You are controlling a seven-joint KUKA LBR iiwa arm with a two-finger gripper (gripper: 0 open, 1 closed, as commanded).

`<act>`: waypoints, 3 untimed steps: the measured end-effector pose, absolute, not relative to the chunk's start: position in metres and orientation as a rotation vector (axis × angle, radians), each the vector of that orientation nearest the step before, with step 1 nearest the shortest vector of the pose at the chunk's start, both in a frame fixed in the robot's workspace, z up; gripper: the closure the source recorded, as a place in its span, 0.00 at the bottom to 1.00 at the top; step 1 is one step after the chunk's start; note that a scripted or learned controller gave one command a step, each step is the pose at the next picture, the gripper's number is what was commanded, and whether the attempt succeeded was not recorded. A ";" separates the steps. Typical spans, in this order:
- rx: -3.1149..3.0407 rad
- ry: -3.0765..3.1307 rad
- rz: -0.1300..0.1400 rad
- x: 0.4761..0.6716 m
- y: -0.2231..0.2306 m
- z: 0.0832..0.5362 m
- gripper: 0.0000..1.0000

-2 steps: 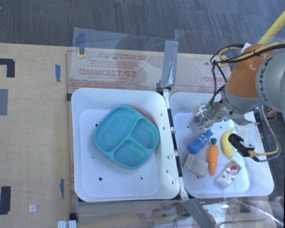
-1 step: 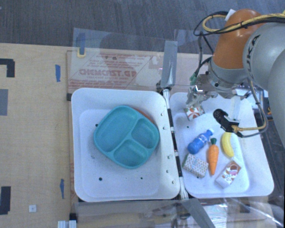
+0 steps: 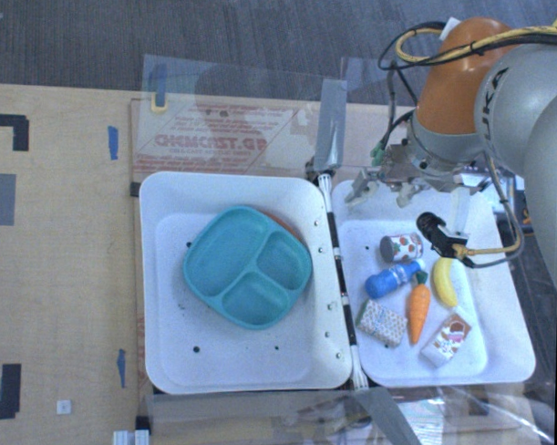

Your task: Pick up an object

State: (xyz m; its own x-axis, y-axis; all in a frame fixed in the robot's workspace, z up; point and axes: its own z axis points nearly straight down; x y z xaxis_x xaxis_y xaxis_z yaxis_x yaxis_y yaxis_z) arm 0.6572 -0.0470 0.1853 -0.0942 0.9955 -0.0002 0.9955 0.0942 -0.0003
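Faint red print on the board [image 3: 218, 137] behind the bins, too washed out to read; part of a dark letter shows on the grey arm [image 3: 529, 98], not legible. Left bin [image 3: 165, 350]: one teal divided plate [image 3: 248, 266]. Right bin [image 3: 506, 357]: six pickable items, one each — small can [image 3: 402, 247], blue bottle [image 3: 391, 279], banana [image 3: 445, 281], carrot [image 3: 418, 309], patterned pouch [image 3: 382, 322], white printed carton [image 3: 447, 340], all clustered near bin centre, none readable. Gripper [image 3: 389, 190] hangs over the right bin's far edge, above the items; can't tell jaw state, nothing seen between them.
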 end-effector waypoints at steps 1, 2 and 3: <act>-2.055 -2.377 0.001 0.612 -0.123 0.166 0.00; -2.056 -2.383 -0.008 0.571 -0.119 0.088 0.00; -2.068 -2.379 -0.013 0.571 -0.123 0.099 1.00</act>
